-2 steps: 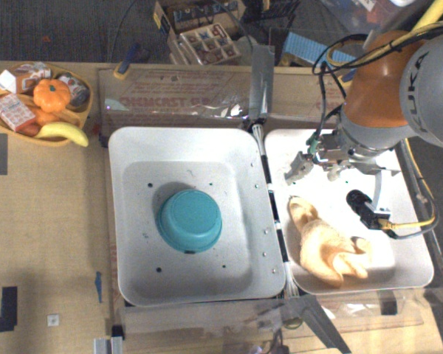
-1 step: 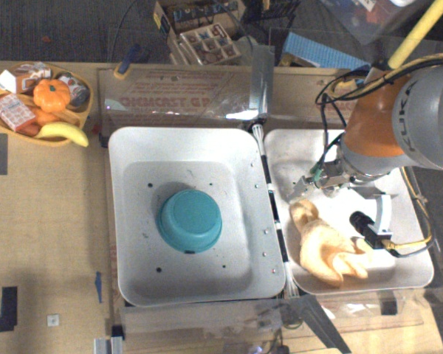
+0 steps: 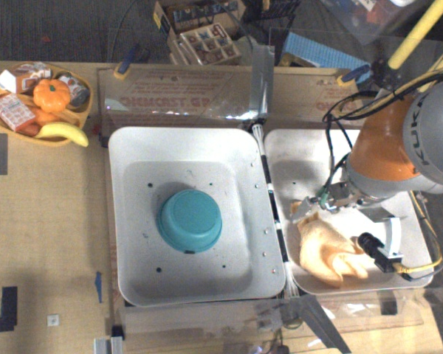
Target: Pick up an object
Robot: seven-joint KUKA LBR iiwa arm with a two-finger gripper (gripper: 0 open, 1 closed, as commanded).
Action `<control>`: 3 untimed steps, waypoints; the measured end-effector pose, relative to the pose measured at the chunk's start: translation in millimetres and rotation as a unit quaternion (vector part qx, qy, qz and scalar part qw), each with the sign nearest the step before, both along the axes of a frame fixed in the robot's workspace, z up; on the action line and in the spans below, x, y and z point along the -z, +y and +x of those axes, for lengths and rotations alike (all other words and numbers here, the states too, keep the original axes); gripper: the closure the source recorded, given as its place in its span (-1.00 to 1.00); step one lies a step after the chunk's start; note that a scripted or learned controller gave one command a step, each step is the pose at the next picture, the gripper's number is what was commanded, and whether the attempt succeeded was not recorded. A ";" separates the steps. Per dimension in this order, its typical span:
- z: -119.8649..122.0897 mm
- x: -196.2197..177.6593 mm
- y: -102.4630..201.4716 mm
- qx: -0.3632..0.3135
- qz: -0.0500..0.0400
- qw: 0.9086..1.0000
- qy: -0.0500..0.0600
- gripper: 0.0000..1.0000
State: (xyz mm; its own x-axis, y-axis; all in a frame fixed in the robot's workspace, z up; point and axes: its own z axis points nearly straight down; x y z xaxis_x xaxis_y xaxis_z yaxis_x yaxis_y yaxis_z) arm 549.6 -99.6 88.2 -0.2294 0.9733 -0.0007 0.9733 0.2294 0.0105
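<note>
The tool (image 3: pixel 326 200) hangs low in the right shallow white bin (image 3: pixel 299 153); whether it is apart or together I cannot tell. Just beside it, toward the near wall, lies a crumpled tan cloth-like object (image 3: pixel 326 251). A teal round bowl (image 3: pixel 190 220) sits upside down in the left white bin (image 3: pixel 133 161).

Teal bowl (image 3: pixel 190 220) upside down mid left bin; tan glove-like object (image 3: pixel 326 251) limp in right bin.

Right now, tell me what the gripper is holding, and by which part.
It cannot be told. The gripper sits low in the right bin, at the upper edge of the tan glove-like object; no hold shows.
</note>
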 end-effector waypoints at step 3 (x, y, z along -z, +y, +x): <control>2.6 -17.8 -5.8 0.006 -0.001 1.000 -0.004 1.00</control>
